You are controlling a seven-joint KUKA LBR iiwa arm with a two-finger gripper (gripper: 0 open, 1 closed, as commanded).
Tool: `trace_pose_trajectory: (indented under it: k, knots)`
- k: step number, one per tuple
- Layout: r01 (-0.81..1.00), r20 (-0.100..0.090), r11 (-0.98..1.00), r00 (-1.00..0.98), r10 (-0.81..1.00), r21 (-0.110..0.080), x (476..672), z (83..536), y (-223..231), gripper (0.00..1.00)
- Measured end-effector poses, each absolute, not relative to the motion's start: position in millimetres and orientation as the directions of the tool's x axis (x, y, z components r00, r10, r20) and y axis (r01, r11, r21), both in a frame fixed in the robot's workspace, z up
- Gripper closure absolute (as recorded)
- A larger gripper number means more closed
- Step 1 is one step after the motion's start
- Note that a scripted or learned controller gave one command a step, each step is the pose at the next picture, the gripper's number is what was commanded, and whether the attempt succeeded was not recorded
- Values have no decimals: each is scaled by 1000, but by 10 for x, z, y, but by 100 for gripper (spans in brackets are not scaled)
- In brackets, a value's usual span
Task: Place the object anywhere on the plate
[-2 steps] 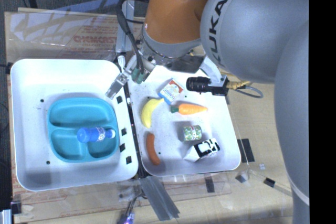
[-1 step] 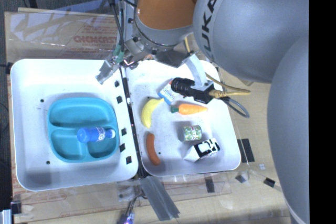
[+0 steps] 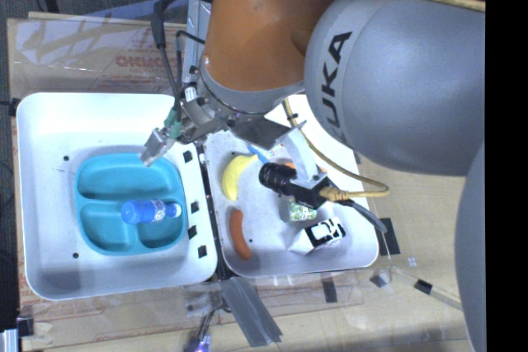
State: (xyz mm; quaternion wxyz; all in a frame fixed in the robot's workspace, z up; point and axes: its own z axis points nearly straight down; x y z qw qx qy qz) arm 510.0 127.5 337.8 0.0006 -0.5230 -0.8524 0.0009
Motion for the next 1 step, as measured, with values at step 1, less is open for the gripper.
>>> trace_pose_trajectory:
  k: [1]
  knots:
    - [989, -1, 145, -145, 989, 0, 5173, 4286, 1696, 0]
